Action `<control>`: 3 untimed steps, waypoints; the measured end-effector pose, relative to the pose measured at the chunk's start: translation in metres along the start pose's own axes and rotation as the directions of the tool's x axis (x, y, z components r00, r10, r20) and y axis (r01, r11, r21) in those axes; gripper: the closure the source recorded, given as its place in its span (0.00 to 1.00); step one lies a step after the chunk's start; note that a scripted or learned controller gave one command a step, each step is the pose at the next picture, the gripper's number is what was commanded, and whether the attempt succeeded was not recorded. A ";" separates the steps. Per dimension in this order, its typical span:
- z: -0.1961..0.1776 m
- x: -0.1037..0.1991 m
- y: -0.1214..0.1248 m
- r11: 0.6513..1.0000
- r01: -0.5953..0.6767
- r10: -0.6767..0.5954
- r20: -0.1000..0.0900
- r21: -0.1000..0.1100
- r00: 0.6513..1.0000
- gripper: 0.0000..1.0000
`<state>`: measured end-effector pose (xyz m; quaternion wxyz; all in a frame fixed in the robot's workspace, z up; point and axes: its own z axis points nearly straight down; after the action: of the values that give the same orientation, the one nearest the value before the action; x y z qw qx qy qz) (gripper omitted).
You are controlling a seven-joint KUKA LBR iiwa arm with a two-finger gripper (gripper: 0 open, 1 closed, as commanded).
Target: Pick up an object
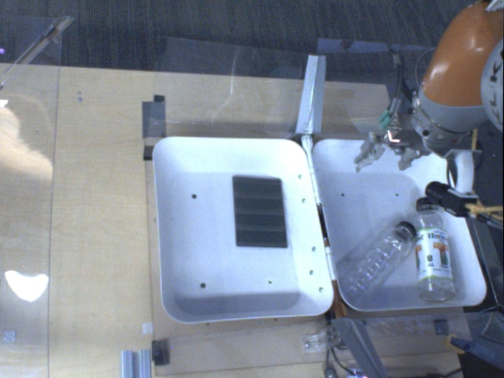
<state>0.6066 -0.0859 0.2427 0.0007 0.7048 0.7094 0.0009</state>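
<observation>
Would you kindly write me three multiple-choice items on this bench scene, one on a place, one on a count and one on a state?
1. Where does the dark ribbed block lie?
A. in the left bin
B. in the right bin
C. on the bench outside the bins

2. How many clear bottles lie in the right bin?
A. none
B. two
C. four

3. How is the labelled bottle placed?
A. standing upright
B. lying on its side
C. held between the fingers of the gripper

Answers:
1 A, the block sits on the floor of the left bin.
2 B, the labelled bottle and a plain clear bottle lie there.
3 B, it lies flat on the bin floor, apart from the gripper above the bin's far part.
</observation>
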 end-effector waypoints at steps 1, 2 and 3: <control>0.078 -0.068 -0.017 1.000 -0.004 0.004 0.001 0.000 1.000 0.00; 0.089 -0.119 -0.021 1.000 0.029 -0.029 0.002 -0.003 1.000 0.00; 0.152 -0.121 -0.085 0.996 0.084 -0.084 0.007 -0.013 0.996 0.00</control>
<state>0.5232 -0.2072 0.0903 0.0080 0.6745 0.7382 0.0033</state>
